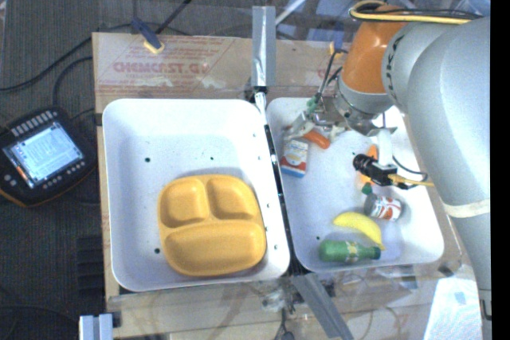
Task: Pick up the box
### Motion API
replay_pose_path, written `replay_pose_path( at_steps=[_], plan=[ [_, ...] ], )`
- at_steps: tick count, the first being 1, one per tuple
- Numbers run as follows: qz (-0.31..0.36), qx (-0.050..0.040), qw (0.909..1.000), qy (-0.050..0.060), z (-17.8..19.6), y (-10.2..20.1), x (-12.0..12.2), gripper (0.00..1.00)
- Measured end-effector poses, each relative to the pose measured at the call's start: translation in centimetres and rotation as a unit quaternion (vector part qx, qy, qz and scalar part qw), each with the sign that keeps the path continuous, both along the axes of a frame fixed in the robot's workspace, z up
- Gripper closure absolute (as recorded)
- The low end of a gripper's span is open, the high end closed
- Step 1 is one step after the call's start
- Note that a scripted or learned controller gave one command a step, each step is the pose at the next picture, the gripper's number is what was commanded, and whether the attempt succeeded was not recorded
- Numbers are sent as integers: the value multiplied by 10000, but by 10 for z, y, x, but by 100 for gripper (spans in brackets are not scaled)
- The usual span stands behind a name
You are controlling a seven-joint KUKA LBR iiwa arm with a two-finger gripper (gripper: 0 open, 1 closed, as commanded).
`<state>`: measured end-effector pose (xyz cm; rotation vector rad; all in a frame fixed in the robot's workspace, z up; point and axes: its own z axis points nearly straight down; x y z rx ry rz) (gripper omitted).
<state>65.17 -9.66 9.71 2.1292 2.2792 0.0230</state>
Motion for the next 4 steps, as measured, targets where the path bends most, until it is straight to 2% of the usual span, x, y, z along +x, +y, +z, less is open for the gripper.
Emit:
replay_pose_path(
  at_steps=[1,2,3,4],
  plan=[
    [-2421,91,9702,-7,-1,-3,-49,0],
    [-881,14,9961,-8,-1,-5,-43,0],
    [-280,-11,9996,31,-2,-2,-35,0],
    [214,24,9997,112,-4,-12,16,0]
  ],
)
